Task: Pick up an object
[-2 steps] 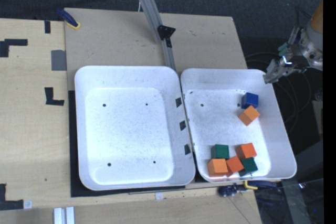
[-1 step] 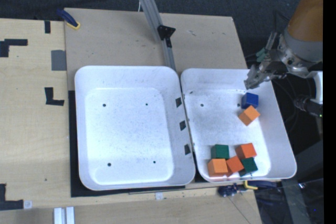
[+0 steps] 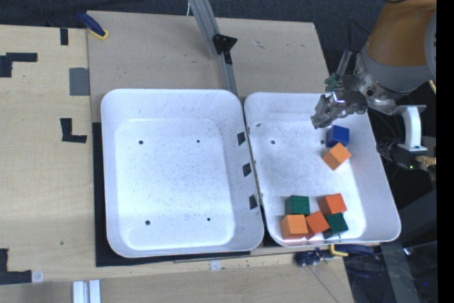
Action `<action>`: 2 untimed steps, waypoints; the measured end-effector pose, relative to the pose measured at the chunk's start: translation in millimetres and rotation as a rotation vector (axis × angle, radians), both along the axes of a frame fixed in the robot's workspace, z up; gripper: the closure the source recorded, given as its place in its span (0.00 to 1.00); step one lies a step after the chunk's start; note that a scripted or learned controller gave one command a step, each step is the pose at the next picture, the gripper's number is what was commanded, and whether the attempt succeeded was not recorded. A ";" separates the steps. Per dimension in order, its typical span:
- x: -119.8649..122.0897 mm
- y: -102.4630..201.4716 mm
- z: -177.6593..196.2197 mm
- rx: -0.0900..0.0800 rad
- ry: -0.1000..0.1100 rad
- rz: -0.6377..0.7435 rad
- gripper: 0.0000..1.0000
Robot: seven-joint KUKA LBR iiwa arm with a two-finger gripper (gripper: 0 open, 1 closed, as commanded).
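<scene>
Approach step: gripper [image 3: 325,115], finger state impossible to tell, hovering over right bin [image 3: 284,152] near blue cube [image 3: 338,134]; next, descend onto it.

Well left of the hand [image 3: 328,112] we see an empty-looking white bin [image 3: 113,152]; above-left of it, a grey metal pole [image 3: 201,0] crosses the bench [image 3: 42,152], which carries black tape marks [image 3: 69,130].

My end effector [image 3: 325,115] hangs over the right bin [image 3: 284,152], just above a blue block [image 3: 338,135] and an orange block [image 3: 336,155]. More orange and green blocks [image 3: 313,216] cluster at the bin's near edge.
</scene>
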State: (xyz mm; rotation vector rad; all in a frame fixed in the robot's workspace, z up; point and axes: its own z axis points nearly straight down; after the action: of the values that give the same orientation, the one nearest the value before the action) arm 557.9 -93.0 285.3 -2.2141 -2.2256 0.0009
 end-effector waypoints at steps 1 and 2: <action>-18.9 46.3 -2.7 0.000 0.001 0.001 1.00; -25.9 88.6 -18.1 0.000 0.001 0.000 1.00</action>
State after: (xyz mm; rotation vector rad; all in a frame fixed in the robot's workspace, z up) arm 532.0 -4.4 267.2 -2.2138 -2.2251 0.0029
